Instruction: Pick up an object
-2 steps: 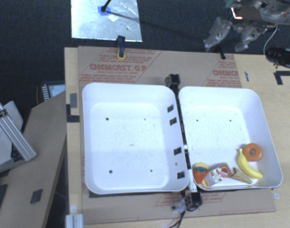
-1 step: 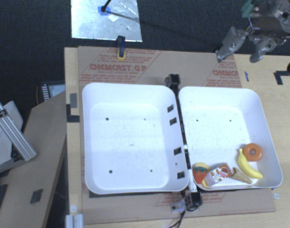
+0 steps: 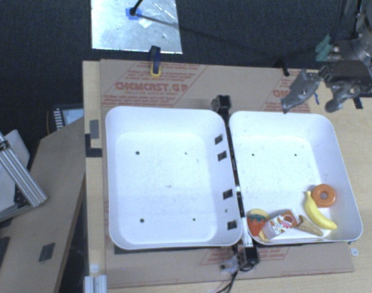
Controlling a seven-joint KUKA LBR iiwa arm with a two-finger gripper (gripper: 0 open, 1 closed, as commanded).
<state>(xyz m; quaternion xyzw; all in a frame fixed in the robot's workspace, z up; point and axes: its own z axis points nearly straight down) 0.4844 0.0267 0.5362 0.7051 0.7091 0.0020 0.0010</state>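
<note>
A yellow banana [image 3: 319,213], orange ring [image 3: 324,195] and small packet [image 3: 280,223] lie clustered in the right bin's [image 3: 283,145] near corner.

Silver foil sheet [image 3: 136,16] on dark floor, yellow clamp [image 3: 155,61] just below.

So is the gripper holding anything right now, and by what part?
Nothing is held: the gripper hangs open above the right bin's far rim, apart from the banana.

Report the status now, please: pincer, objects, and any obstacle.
Pincer open, holding nothing, above far edge of right white bin. Yellow banana, orange ring and small packets at bin's near corner. No obstacle between.
</note>
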